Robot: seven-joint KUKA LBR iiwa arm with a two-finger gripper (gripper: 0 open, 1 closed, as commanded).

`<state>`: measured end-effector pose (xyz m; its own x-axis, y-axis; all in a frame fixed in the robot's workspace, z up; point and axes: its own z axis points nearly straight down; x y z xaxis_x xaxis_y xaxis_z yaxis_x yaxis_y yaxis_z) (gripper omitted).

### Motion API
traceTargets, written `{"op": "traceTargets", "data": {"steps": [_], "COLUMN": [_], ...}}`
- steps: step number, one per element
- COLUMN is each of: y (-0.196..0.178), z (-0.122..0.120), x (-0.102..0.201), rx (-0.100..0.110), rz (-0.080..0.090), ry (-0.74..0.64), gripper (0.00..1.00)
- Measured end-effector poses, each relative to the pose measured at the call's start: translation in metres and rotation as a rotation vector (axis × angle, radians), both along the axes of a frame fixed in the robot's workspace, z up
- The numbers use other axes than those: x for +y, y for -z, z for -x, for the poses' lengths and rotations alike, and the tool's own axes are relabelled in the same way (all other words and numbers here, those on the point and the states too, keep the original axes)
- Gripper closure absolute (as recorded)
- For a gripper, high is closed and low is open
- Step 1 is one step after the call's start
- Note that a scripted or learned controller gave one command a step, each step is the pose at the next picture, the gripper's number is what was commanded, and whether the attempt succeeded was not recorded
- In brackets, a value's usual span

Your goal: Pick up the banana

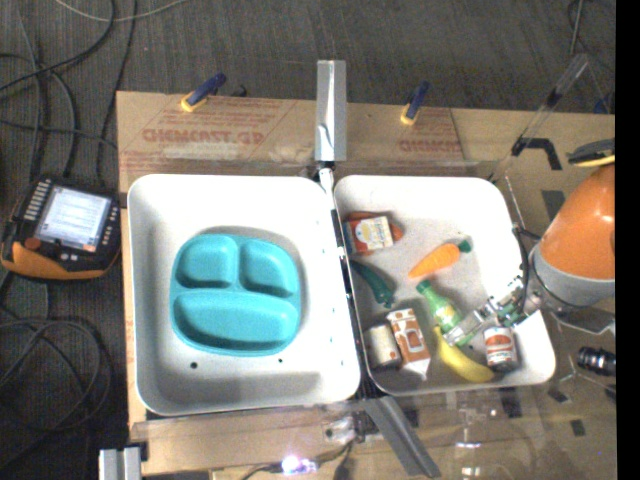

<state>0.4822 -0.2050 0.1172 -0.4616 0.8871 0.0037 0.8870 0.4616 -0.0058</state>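
Banana (465, 360) is one of a kind here, and we find it at the near edge of the right bin (500, 196), directly beneath and slightly left of the tool (497, 311). We see the tool hanging low over that bin's right side, just above the banana's upper end and the can (500, 347); whether it is wide or narrow we cannot tell, as the parts blur together at the tip. Nothing sits visibly in its grasp. The banana's long axis runs at a slant from upper left, near the green bottle (438, 307), down to lower right, where its tip nearly meets the can.

Working outward from the tool, we count one can just beside the banana's right end, one green bottle touching or almost touching its left end, one carrot (439, 259) further back, one dark green vegetable (377, 282) by the dividing wall, two small cartons (408, 336) near the front left, and one reddish packet (372, 232) at the back. We count two white bins side by side on the bench (240, 133); the left bin (150, 298) carries one turquoise divided tray (238, 292). Beyond the bench at far left lies one handheld controller (62, 226) on the floor.
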Motion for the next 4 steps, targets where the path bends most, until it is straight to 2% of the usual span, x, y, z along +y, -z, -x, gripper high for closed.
{"op": "traceTargets", "data": {"steps": [1, 2, 3, 4], "y": [0.028, -0.028, 0.029, -0.009], "z": [-0.004, -0.001, -0.003, 0.0], "x": [0.045, 0.004, 0.052, 0.029], "rx": [-0.017, -0.001, -0.014, 0.0], "rz": [0.011, 0.0, 0.01, 0.002], "ry": [-0.006, -0.011, -0.002, 0.243], "gripper": [0.0, 0.0, 0.0, 0.0]}}
